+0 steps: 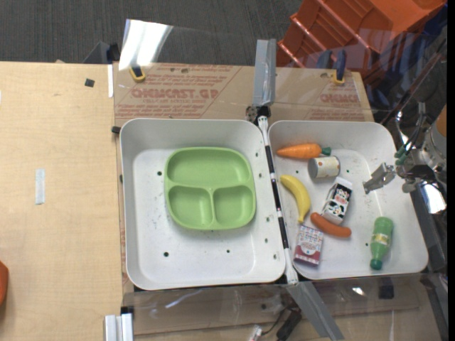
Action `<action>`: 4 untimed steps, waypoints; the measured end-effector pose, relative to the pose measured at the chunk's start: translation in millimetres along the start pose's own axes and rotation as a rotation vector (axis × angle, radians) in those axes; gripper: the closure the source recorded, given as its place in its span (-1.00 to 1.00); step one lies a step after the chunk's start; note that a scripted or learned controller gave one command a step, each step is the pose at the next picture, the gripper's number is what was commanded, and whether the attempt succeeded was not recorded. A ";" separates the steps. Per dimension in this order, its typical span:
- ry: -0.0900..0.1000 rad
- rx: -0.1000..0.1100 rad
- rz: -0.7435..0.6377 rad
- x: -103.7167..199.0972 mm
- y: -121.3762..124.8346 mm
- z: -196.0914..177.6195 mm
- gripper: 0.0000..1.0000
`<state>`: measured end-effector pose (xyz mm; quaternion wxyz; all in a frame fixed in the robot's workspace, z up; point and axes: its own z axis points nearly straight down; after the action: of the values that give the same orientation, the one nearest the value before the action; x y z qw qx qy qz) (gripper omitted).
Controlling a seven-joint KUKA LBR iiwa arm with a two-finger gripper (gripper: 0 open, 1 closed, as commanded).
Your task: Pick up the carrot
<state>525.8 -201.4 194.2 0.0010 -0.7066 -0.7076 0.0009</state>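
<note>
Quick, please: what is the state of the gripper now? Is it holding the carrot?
Gripper: at the right bin's right edge, holding nothing; open or shut cannot be told. The carrot lies apart, at the bin's far end.

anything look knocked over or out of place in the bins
Nothing spilled or damaged. In the right bin, the green bottle and milk carton lie on their sides, the small box sits near the front wall, and the carrot lies untouched.
</note>
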 end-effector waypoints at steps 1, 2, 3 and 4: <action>-0.002 -0.004 0.047 14.2 133.7 88.5 -1.00; -0.001 -0.003 0.064 82.3 133.7 101.5 -1.00; 0.000 -0.002 0.092 96.1 66.1 102.2 -1.00; 0.000 -0.001 0.122 98.3 9.1 103.1 -1.00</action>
<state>534.5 -103.0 91.1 0.0008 -0.7483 -0.6633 0.0008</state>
